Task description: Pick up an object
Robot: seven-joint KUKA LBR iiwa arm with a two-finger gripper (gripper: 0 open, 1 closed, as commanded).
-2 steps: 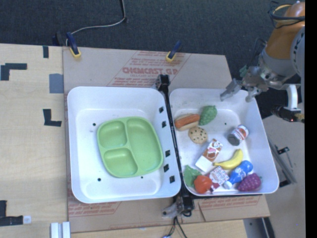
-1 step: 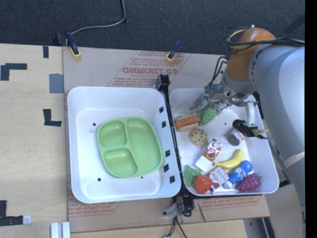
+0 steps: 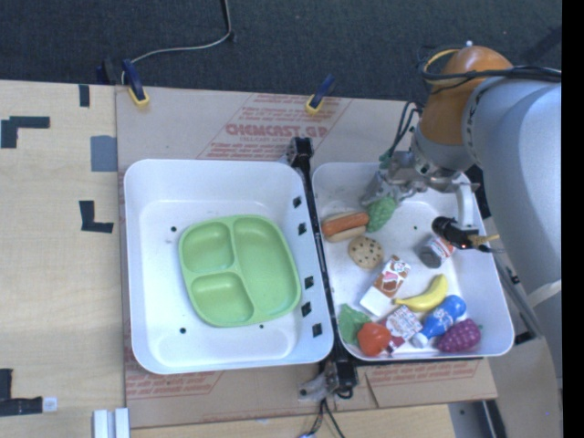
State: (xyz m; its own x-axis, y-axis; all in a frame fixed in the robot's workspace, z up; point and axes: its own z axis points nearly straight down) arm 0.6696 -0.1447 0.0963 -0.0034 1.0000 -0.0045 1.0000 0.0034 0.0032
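Observation:
My gripper (image 3: 387, 188) hangs over the back of the right bin (image 3: 493, 281), low above the floor. Directly under its tip lies a green leafy toy (image 3: 381, 212); whether they touch is unclear. Left of that lies a hot dog (image 3: 345, 224), with a speckled cookie (image 3: 365, 252) in front of it. A small red-and-white carton (image 3: 393, 276), a white block (image 3: 375, 301), a banana (image 3: 427, 293), a blue bottle (image 3: 443, 317), purple grapes (image 3: 459, 336), a red tomato (image 3: 372, 338) and a green leaf toy (image 3: 351, 318) crowd the bin's front.
A green divided plate (image 3: 239, 268) lies in the left bin (image 3: 146, 245). A grey cylinder (image 3: 431, 252) rests near the right bin's right wall. The black divider (image 3: 308, 217) between the bins runs just left of the hot dog. The arm's bulk covers the bin's back right corner.

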